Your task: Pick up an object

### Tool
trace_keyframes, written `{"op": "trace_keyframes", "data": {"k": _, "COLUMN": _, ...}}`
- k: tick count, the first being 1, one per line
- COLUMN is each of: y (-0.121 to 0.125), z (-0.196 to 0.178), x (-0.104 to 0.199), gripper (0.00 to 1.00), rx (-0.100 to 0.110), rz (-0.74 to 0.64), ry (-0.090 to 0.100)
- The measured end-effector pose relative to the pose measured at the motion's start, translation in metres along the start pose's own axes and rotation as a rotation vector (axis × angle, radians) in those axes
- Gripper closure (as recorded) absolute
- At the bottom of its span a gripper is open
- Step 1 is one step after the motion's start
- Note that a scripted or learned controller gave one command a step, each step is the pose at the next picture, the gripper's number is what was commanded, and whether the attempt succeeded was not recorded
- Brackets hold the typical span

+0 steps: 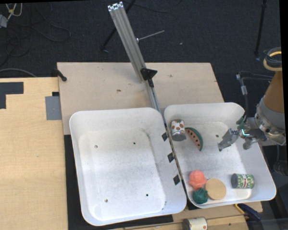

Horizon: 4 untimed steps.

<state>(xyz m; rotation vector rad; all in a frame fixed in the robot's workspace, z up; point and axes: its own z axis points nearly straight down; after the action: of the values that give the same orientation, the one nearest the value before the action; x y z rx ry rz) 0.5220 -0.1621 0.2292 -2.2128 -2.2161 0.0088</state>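
Note:
The right bin (216,110) holds several small objects. A strawberry-patterned cup (177,129) and a watermelon slice (197,138) lie near its left wall. An orange-pink ball (197,178), a dark green lump (200,196), a tan disc (216,189) and a green can (242,181) sit along its front edge. My gripper (237,140) hovers over the right side of this bin, above bare floor, to the right of the watermelon slice and behind the green can. Its fingers stand open with nothing between them.
The left bin (86,124) lies beside the right one, with black clips along the shared wall. A slanted aluminium pole (133,47) rises behind the bins. A small cylinder (194,225) lies on the bench in front of the right bin.

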Motion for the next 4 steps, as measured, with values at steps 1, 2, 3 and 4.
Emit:
{"op": "trace_keyframes", "data": {"k": 1, "y": 0.001, "z": -0.002, "x": -0.001, "gripper": 0.00, "rx": -0.004, "rz": 0.003, "ry": -0.001}}
{"op": "trace_keyframes", "data": {"k": 2, "y": -0.008, "z": 0.050, "x": -0.003, "gripper": 0.00, "rx": 0.001, "rz": 0.001, "ry": 0.000}}
{"op": "trace_keyframes", "data": {"k": 3, "y": 0.000, "z": 0.109, "x": -0.005, "gripper": 0.00, "rx": 0.002, "rz": 0.001, "ry": 0.001}}
{"op": "trace_keyframes", "data": {"k": 4, "y": 0.001, "z": 0.139, "x": -0.005, "gripper": 0.00, "rx": -0.005, "rz": 0.003, "ry": -0.001}}
